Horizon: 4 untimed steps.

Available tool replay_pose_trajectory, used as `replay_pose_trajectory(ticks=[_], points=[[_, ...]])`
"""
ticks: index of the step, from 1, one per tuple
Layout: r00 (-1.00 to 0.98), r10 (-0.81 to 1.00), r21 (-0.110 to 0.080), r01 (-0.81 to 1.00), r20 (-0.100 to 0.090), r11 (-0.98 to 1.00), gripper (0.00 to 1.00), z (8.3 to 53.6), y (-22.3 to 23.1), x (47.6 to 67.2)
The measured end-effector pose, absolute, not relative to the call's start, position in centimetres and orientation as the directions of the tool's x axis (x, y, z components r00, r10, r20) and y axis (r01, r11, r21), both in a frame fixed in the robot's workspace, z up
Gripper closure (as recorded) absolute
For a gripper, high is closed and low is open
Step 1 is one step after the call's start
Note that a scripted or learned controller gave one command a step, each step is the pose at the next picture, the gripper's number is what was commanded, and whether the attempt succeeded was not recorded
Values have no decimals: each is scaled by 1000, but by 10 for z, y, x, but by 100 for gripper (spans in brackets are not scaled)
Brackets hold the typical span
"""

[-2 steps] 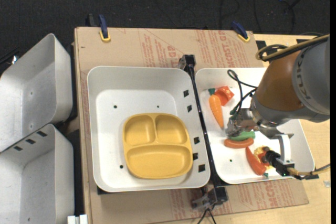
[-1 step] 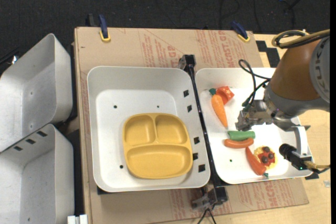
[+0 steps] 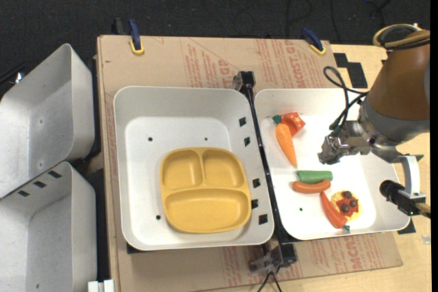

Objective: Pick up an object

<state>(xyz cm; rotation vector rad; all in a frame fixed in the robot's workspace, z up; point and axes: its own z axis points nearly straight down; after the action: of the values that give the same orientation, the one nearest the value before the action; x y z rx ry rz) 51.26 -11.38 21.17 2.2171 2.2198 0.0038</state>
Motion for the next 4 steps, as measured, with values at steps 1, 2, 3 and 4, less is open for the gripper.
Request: replay_pose_trajectory(ticks=[1,2,3,4], points=[[-2,1000,7,1000,-2,2,100,271,-120,520],[-8,1000,2,1000,1,8,100,274,-71,522],[-7,1000,-1,1000,1,7,100,256,-16,522],[-8,1000,-3,1000,2,8,100,243,41,525]])
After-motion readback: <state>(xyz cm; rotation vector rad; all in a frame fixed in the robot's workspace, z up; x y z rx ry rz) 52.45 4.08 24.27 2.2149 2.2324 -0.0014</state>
